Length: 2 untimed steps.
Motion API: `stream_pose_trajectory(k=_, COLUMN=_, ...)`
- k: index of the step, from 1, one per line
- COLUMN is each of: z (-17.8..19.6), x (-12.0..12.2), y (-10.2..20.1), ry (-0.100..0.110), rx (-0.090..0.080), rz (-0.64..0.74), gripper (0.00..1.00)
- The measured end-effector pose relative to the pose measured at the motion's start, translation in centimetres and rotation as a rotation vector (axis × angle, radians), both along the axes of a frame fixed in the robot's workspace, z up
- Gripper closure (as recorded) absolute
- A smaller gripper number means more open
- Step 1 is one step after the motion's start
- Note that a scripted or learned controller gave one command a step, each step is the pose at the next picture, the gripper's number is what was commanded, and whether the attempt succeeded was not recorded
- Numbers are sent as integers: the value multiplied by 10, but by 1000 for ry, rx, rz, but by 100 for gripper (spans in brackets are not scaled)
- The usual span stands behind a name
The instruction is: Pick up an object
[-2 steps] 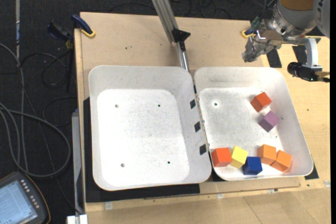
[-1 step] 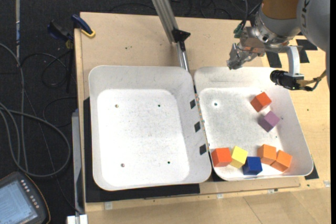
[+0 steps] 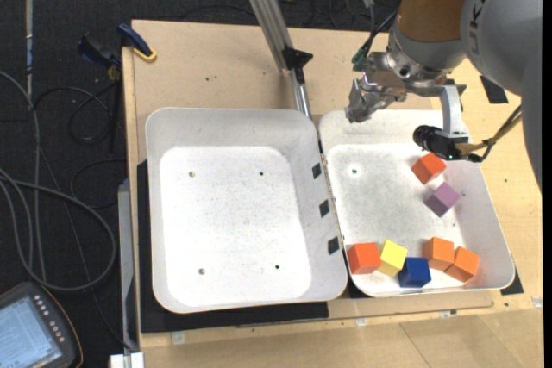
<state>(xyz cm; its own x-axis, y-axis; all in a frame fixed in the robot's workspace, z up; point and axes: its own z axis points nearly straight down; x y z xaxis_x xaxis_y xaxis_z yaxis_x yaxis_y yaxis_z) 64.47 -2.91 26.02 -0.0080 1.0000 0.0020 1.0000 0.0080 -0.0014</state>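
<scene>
Right bin (image 3: 483, 204): seven blocks (image 3: 415, 271).

Arm (image 3: 509, 4): smooth grey casing with dark lettering, broad orange band just above the metallic wrist hardware, yellowish cable looping over the band, a white bracket with a black unit beside the small dark metal gripper (image 3: 360, 109).

A: What light do you have?
B: Bright, even overhead light; the white bins (image 3: 233, 211) nearly wash out.
A: Shadows, sharpness?
B: Faint shadows; your picture looks slightly soft and grainy.
</scene>
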Motion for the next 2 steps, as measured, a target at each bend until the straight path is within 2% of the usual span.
stream_pose_trajectory(k=2, z=1, x=-38, y=87, ry=1, rx=-1, rz=-1, gripper=100)
